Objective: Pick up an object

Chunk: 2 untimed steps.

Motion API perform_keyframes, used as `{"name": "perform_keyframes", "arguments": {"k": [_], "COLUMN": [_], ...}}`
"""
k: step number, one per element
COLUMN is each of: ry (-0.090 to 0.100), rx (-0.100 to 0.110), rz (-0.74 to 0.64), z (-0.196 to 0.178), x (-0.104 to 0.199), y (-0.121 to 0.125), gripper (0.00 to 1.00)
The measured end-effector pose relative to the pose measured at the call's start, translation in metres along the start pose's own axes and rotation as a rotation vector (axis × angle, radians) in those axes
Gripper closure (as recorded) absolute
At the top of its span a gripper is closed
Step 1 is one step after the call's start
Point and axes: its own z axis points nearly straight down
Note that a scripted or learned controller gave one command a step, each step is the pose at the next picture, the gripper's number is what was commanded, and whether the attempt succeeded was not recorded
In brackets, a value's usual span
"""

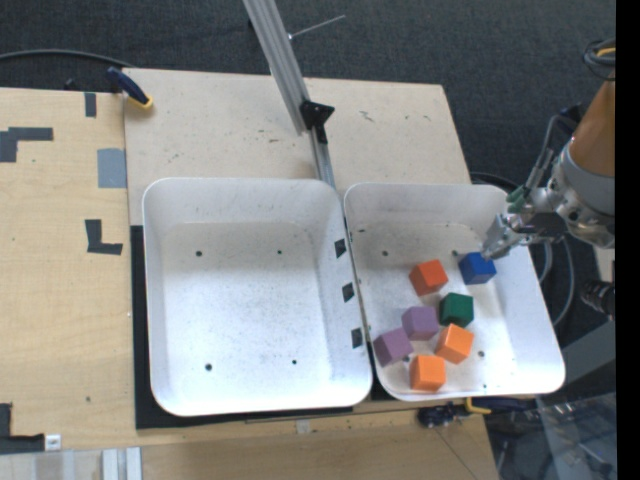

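Observation:
The right bin (400, 203) holds several small cubes. A blue cube (477, 268) lies nearest the right wall, and an orange cube (430, 276) sits to its left. Below them are a green cube (457, 309), two purple cubes (421, 321) (392, 345) and two more orange cubes (456, 343) (429, 371). My gripper (498, 240) reaches in from the right and its tip is right at the upper right corner of the blue cube. Whether it touches the cube is unclear.
The left bin (240, 298) stands beside the right one, and the two rims meet at a ridge (345, 268). A slanted metal rail (285, 58) crosses the bench behind the bins. Cables hang to the right of the arm (590, 158).

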Motion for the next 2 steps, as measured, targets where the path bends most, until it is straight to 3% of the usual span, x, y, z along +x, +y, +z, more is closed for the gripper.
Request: {"name": "perform_keyframes", "arguments": {"k": [2], "ry": [0.0], "rx": [0.001], "rz": [0.0], "z": [0.023], "x": [0.101], "y": [0.057], "gripper": [1.0]}}
